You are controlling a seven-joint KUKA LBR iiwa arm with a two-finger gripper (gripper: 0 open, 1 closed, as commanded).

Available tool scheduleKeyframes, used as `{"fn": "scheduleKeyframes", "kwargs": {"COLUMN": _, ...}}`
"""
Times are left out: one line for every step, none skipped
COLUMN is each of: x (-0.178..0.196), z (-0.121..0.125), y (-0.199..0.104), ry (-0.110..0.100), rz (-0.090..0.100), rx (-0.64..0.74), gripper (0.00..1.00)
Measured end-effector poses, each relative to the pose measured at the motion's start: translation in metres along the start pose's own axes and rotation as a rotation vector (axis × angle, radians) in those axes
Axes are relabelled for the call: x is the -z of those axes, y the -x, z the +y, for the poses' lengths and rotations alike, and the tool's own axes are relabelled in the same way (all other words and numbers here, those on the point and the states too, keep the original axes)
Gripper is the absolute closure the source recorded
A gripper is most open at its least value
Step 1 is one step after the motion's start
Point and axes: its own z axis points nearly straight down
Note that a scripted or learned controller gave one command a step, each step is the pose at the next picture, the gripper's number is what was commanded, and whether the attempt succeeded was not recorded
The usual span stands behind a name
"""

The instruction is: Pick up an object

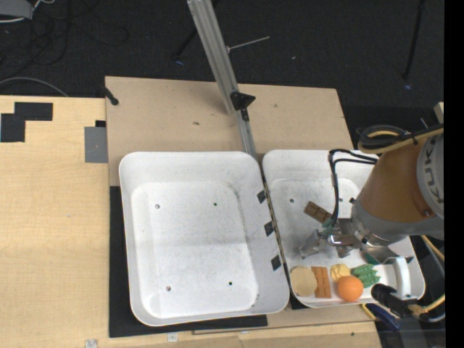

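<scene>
At the near edge of the right-hand shallow white bin lies a row of small things. There is a flat tan slab with a brown edge, a small lumpy yellow piece and a round orange ball. A leafy green plastic piece lies just beside the ball. The yellow piece seems to touch the slab, though the view is too coarse to be sure.

Just beyond them the metal two-finger gripper is low over the bin floor, pointing toward the divider between the bins. Whether it is open or closed cannot be told, and nothing is seen held in it. The grey and orange arm covers the bin's right side.

Slightly farther on, a small brown rectangular block lies tilted, near the gripper but apart from it. The left-hand white bin sits alongside. Beyond both bins a long aluminium rail slants away.
</scene>
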Motion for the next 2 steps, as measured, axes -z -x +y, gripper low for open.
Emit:
{"fn": "scheduleKeyframes", "kwargs": {"x": -0.042, "z": 0.001, "y": 0.0, "ry": 0.009, "rz": -0.003, "rx": -0.001, "gripper": 0.0}}
{"fn": "scheduleKeyframes", "kwargs": {"x": -0.03, "z": 0.001, "y": 0.001, "ry": 0.008, "rz": 0.0, "rx": -0.007, "gripper": 1.0}}
